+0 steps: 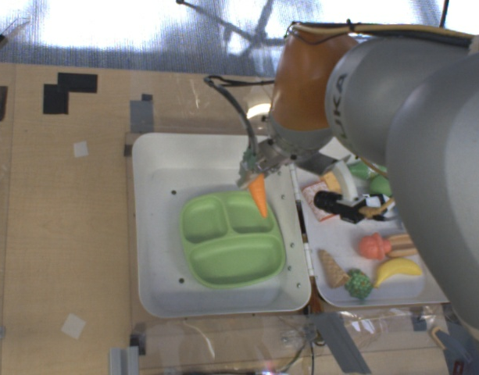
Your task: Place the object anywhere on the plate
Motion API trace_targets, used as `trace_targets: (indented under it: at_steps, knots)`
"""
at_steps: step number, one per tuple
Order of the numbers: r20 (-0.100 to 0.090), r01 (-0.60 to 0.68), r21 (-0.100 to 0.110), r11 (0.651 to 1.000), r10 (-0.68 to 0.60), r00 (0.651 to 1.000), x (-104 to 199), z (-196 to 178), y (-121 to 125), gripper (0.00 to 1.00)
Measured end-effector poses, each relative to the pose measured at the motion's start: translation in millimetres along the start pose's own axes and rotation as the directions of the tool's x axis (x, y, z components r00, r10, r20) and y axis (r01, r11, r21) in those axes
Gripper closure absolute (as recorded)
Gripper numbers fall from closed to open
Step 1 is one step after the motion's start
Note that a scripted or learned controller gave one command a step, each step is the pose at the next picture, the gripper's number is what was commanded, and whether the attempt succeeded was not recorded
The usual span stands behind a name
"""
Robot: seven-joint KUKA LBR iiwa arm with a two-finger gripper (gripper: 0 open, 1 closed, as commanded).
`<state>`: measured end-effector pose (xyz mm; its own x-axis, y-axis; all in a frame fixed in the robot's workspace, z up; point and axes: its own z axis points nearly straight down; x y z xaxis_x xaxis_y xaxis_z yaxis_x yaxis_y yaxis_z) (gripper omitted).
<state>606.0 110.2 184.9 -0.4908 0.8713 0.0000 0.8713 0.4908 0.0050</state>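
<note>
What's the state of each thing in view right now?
gripper: above the left bin, jaws shut on the carrot
carrot: gripped at its top, hanging tip-down over the plate's upper right compartment
plate: flat in the left bin
banana: lying in the right bin

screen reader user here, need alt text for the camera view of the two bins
A grey robot arm's gripper holds an orange toy carrot over the upper right compartment of a green divided plate, which lies in the left white bin. The right bin holds toy foods, including a banana, broccoli and an ice cream cone.
</note>
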Motion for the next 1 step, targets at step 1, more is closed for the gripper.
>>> trace_targets:
  at_steps: [1]
  knots:
    - [0.002,-0.002,-0.001,1.000,0.002,1.000,-1.9,-0.7,-0.4,0.00]
